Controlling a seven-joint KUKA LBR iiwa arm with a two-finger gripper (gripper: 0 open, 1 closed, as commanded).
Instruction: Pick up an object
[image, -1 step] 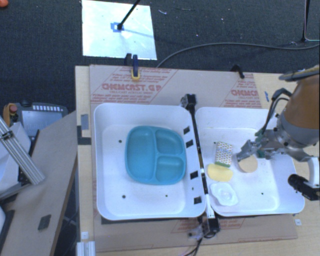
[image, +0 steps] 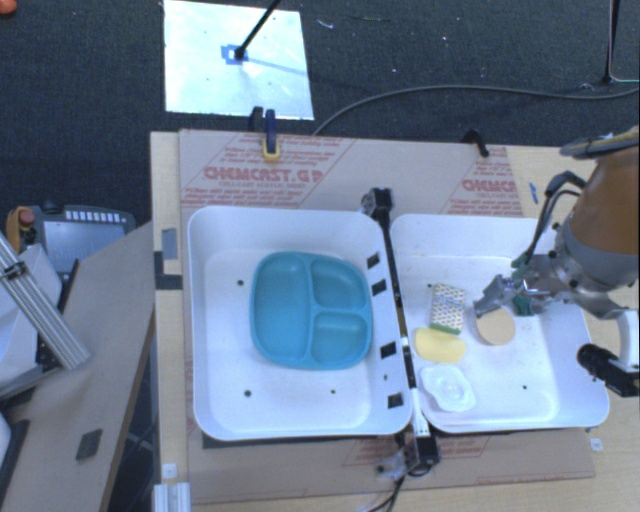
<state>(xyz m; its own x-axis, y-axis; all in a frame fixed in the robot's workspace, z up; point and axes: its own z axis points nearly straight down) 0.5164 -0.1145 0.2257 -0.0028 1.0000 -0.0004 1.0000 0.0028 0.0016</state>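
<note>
In the right bin (image: 520, 395) lie a speckled sponge-like block (image: 448, 306), a yellow piece (image: 440, 345), a white fried-egg toy (image: 447, 387) and a tan round disc (image: 495, 327). My gripper (image: 507, 297) hangs over the right bin, just above the tan disc, with the orange-banded arm (image: 605, 225) behind it to the right. Nothing shows between its fingers.
The left bin (image: 215, 400) holds a blue divided plate (image: 310, 308). A black divider with clips (image: 390, 300) runs between the two bins. A teach pendant (image: 70, 235) and an aluminium bar (image: 40, 310) lie off the bench to the left.
</note>
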